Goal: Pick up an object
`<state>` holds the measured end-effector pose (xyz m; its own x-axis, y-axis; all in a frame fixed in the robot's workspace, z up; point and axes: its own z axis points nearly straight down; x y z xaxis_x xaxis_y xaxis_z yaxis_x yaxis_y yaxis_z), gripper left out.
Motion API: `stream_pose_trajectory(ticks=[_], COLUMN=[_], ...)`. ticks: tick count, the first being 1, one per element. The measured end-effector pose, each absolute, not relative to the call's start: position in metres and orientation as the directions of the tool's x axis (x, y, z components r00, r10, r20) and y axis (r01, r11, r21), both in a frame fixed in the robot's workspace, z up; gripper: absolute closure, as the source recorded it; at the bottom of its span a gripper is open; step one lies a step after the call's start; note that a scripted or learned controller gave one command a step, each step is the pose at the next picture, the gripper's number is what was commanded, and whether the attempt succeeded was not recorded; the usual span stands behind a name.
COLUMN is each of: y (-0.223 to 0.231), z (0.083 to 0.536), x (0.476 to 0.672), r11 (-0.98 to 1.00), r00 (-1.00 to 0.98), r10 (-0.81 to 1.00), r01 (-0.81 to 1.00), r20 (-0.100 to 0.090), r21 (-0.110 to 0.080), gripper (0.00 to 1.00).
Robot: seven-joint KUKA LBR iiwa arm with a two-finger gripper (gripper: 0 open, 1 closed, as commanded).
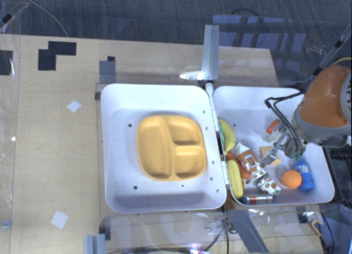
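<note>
Wooden desk (55, 154) carries two bins; pincer (276, 151), finger state indeterminable, hangs over right bin (242, 104) clutter, orange ball (291, 179) just below-right of it, so descending squarely over one isolated item seems advisable.

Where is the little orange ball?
In the camera view, the orange ball sits in the right bin, near its front right corner, right beside a blue bottle.

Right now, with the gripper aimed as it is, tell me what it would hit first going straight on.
Probably the small pale block lying just past the gripper in the right bin; depth is hard to judge from above.
</note>
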<state>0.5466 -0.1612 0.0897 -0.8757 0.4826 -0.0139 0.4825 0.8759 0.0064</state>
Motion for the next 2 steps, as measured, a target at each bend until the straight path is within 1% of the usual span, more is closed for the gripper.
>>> stream_pose_trajectory(ticks=[1,2], y=[-0.206,-0.136], z=[0.100,0.090], x=[0.548,0.531], r11=[0.646,0.358], r00=[-0.646,-0.358], r10=[0.764,0.934], r01=[0.764,0.934], r20=[-0.008,-0.010], r21=[0.005,0.013], gripper=[0.00,0.00])
